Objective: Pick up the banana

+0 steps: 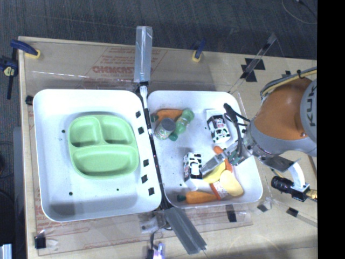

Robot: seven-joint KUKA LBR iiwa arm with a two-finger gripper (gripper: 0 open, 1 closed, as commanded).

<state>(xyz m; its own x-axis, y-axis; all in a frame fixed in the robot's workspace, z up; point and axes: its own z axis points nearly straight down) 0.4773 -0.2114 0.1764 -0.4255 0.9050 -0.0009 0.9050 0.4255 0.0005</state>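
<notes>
The wooden counter (48,58) carries two white bins side by side: the left bin (48,144) holds a green divided tray (102,144), and the right bin (178,99) at centre right holds a clutter of small things. The grey and orange arm (283,117) reaches in from the right, its gripper (229,156) low over the bin's lower right part; how wide its fingers stand I cannot tell. The banana (215,172) lies just below the gripper, beside a cow-patterned toy (192,165), with a carrot (200,197) near the bottom rim and a green bottle (180,124) higher up.
</notes>
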